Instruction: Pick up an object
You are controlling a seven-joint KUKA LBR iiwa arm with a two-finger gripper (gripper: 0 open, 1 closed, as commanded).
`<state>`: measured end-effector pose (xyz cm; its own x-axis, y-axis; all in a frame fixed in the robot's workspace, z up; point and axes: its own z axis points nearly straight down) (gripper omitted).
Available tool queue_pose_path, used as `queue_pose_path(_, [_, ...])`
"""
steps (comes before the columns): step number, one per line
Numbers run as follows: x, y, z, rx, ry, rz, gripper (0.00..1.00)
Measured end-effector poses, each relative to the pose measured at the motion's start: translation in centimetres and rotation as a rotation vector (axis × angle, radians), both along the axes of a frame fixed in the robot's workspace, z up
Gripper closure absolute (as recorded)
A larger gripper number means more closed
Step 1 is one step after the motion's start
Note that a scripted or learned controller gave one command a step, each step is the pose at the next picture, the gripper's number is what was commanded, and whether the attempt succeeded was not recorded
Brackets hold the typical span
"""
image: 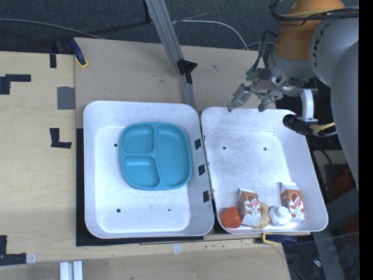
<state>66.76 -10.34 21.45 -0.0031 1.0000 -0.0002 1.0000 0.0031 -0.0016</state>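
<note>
A cluster of small objects lies along the near edge of the right-hand shallow white bin: a round red-orange ball at the left, just beside it a small white carton with a red-brown picture, then a pale tan lumpy piece touching that carton, a white rounded cap-like object, and a second small white and red carton at the right end, touching the white piece. None of them is between the fingers of the two-finger gripper, which hangs over the far rim of this same bin, well apart from the cluster, its two grey fingers spread wide with nothing between them. Above it rises the orange band and the grey arm at the right. The left-hand shallow white bin holds a teal plastic plate with three compartments, lying flat toward its far side. Both bins rest on the light wooden bench.
</note>
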Motion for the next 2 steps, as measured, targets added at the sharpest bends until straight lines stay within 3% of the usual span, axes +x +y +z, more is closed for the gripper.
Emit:
queue_pose_path(1, [0.0,0.0,0.0,-0.001,0.0,0.0,0.0])
queue_pose_path(2, [-0.7,0.8,-5.1,-0.001,0.004,-0.001,0.0])
